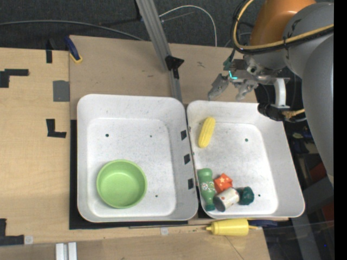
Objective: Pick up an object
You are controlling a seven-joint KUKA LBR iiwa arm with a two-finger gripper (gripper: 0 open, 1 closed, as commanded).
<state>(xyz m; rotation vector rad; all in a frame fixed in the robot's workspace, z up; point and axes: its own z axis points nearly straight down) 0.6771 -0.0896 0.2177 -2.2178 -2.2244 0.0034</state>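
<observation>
My gripper (230, 91) hangs above the back rim of the right bin (271, 145), fingers spread and nothing between them. In the right bin a yellow corn cob (206, 132) lies near the back left. A cluster sits at the front: a green bottle (205, 187), an orange-red piece (223, 182), a white and grey can (226, 199) and a dark teal object (246, 195). A green bowl (121, 183) rests in the left bin (130, 123) at its front left.
A yellow bottle (230, 227) lies on the bench just in front of the right bin. A grey pole (157, 34) slants up behind the bins. Cables run across the dark backdrop at the rear.
</observation>
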